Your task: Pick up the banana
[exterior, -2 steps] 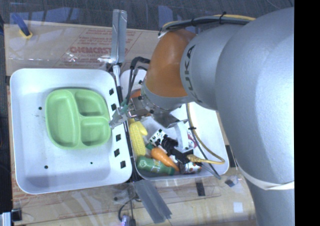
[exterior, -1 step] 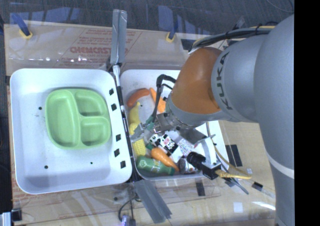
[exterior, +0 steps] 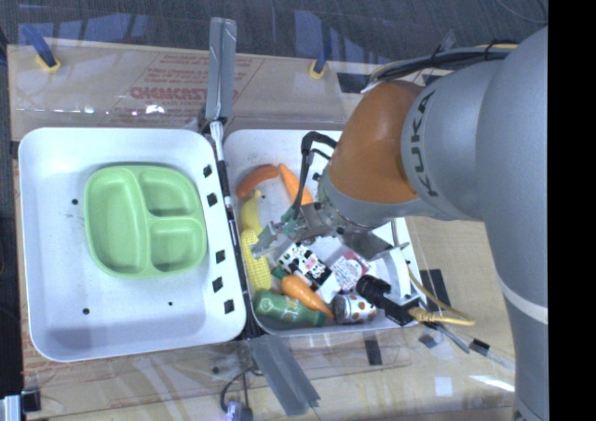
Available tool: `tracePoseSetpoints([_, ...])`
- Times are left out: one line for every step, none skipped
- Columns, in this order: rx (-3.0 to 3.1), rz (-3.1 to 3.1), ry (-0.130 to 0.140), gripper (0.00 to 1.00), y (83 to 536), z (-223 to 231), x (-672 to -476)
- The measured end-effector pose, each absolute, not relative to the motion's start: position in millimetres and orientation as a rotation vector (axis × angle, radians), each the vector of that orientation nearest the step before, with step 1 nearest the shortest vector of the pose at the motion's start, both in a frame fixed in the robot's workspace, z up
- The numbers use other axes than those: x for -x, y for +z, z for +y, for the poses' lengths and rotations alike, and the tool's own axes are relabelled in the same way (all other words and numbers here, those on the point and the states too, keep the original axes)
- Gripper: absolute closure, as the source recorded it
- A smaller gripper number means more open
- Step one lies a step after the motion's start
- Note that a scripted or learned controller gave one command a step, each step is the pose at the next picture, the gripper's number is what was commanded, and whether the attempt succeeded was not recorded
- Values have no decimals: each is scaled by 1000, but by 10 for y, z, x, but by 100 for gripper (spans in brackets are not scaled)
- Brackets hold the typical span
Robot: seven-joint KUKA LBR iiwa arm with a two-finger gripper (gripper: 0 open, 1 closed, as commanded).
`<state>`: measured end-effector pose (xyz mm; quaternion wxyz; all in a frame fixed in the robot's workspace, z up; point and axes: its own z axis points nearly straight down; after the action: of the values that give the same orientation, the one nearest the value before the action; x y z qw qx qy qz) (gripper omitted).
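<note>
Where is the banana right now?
The banana lies in the right bin, against its left wall, with the corn cob just below it and the gripper close on its right.

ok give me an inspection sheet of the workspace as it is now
surface: bench with two white bins side by side, left bin and right bin
job's things: banana lies at the right bin's left wall, not held
clutter: green divided plate in the left bin; corn cob, carrot, green bottle and small packets in the right bin
grippers: pincer low over the right bin, just right of the banana; grip state unclear
cables: black cable by the wrist
surroundings: clear plastic sheet behind the bins
</note>
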<state>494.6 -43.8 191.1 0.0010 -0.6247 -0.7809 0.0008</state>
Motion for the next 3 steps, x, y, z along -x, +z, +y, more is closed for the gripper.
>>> tracePoseSetpoints([1803, -2566, 3, 0, 1906, -424, -4763])
tracePoseSetpoints([1804, -2566, 3, 0, 1907, -426, -4763])
tracePoseSetpoints([1786, -2580, 4, 0, 1906, 290, -4761])
